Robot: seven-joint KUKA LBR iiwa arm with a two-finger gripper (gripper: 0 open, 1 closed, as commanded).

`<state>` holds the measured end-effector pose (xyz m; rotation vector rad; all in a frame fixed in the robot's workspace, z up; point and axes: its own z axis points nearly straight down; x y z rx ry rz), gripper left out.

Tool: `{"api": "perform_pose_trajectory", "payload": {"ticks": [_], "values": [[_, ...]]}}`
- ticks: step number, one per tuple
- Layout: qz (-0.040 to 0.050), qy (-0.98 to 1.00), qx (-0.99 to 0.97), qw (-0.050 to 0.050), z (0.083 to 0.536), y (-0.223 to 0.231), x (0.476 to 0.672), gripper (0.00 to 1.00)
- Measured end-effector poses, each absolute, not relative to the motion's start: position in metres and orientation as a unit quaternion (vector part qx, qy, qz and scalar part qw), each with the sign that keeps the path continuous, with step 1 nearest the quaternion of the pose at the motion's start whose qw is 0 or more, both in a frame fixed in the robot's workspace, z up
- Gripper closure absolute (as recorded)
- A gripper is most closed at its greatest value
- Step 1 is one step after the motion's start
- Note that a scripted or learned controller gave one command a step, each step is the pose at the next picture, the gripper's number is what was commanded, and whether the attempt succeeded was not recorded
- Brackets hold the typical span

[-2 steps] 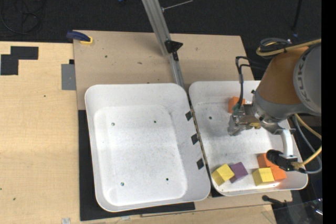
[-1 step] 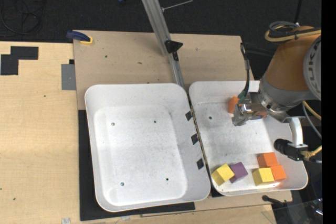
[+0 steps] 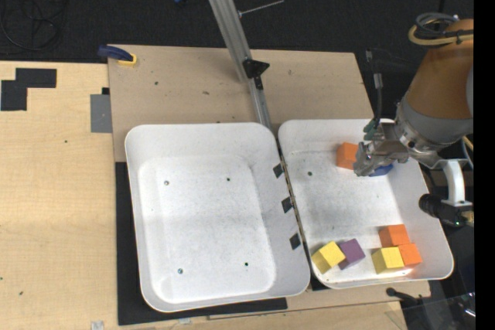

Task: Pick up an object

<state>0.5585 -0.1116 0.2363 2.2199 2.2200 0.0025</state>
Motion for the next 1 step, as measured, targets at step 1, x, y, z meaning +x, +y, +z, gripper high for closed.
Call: {"api": "perform_pose_trajectory", "payload": {"ticks": [1], "values": [[0.001, 0.707, 0.707, 0.001, 0.2891, -0.1132, 0.5591, 1.0]]}}
